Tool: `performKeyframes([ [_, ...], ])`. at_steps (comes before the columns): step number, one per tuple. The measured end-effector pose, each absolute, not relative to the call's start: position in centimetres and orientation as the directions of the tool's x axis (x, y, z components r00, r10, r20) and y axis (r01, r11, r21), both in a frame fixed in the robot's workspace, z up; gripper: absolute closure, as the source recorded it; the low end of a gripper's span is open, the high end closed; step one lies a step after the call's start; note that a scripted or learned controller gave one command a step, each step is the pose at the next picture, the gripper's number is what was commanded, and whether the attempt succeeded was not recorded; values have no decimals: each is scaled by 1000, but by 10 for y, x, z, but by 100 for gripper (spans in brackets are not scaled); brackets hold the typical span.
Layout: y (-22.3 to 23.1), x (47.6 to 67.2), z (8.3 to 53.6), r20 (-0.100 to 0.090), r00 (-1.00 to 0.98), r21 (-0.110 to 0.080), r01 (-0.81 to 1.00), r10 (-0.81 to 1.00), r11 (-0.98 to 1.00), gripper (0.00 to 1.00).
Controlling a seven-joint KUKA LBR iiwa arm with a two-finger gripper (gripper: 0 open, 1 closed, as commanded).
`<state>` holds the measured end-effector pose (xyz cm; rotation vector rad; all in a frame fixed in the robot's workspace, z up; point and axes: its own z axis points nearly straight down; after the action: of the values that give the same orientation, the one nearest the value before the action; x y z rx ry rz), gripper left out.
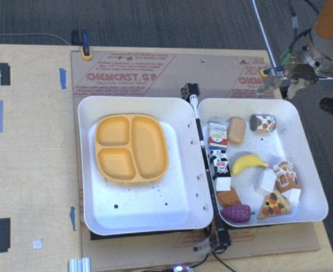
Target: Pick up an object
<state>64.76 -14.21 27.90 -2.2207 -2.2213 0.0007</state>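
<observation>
My gripper (281, 88) hangs over the far edge of the right bin (309, 152), its fingers spread open with nothing between them. Below it in that bin lie several toy foods: a small can (263, 122) on its side, a tan bread piece (236, 130), a yellow banana (248, 163), a milk carton (217, 133), a cow-patterned carton (220, 162), purple grapes (236, 212), a pizza slice (274, 205) and a brown-white box (285, 177). The can is the item closest to the gripper.
The left bin (93, 208) holds a yellow divided plate (131, 147). A black clamp strip (203, 152) runs between the bins. Cardboard (155, 75) lies under both bins. A thin white rod (261, 21) slants down toward the gripper at the back right.
</observation>
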Motion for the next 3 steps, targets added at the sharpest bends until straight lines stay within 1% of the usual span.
performKeyframes([
  [1,-174,666,159,0,0,-1,1000,1000,0,0],
  [2,-182,667,125,-1,-1,2,1000,1000,1,0],
  [3,-166,607,91,-1,1,3,1000,1000,-1,0],
])
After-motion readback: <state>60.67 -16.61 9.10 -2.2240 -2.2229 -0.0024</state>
